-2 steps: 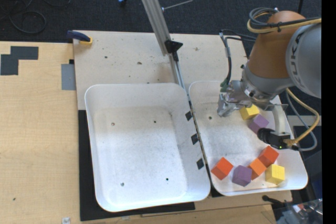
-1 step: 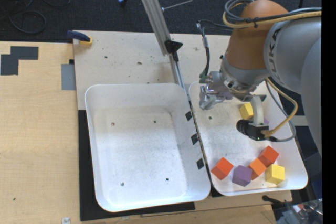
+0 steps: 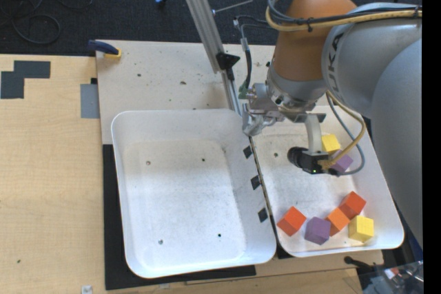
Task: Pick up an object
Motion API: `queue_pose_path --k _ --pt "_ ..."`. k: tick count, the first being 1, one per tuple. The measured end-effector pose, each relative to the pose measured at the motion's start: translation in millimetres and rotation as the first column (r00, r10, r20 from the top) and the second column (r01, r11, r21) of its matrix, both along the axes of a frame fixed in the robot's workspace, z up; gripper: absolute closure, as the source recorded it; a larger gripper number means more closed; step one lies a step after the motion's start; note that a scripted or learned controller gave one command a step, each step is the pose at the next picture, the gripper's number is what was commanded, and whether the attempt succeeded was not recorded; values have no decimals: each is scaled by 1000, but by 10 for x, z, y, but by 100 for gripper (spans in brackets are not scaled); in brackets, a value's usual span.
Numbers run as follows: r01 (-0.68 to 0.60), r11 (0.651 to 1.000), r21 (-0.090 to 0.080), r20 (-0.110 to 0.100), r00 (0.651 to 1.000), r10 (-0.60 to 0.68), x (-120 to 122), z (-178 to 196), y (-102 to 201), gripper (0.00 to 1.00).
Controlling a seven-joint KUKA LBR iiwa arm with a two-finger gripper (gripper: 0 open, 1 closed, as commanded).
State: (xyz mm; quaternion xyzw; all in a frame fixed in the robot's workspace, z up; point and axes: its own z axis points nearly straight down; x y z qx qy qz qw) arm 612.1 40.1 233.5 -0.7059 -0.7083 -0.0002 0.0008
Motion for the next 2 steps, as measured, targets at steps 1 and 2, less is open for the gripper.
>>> queue_pose_path --k 1,2 --pt "-1 1000 0 0 1000 1 125 86 502 100" --pt "-4 1000 -3 -3 1000 4 116 81 490 0"
